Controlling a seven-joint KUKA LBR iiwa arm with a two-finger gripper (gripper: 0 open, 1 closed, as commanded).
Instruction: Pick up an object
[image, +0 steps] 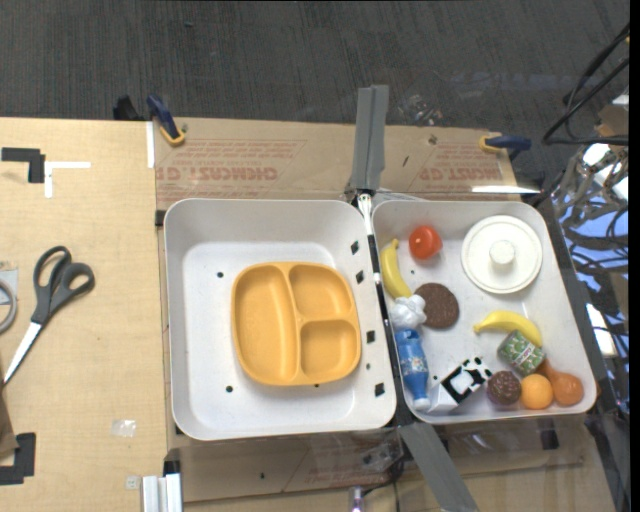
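Observation:
The right bin (560, 300) holds several small items. A red tomato (425, 242) lies near its back left, beside a yellow banana (394, 272). A round white lid (501, 254) sits at the back right. A brown cookie (437, 306) rests mid-bin, with a second banana (508, 323) to its right. A blue bottle (410, 358) with a white cap lies along the left wall. A black-and-white block (465, 381), a green ball (521, 351), a brown ball (503, 388) and two oranges (538, 391) crowd the front right corner.
The left bin (190, 330) holds an orange three-compartment tray (296, 323). Scissors (48, 290) lie on the wooden bench at the left. Cables (600, 200) hang at the right edge. Blue clamps (166, 118) grip the cardboard behind the bins.

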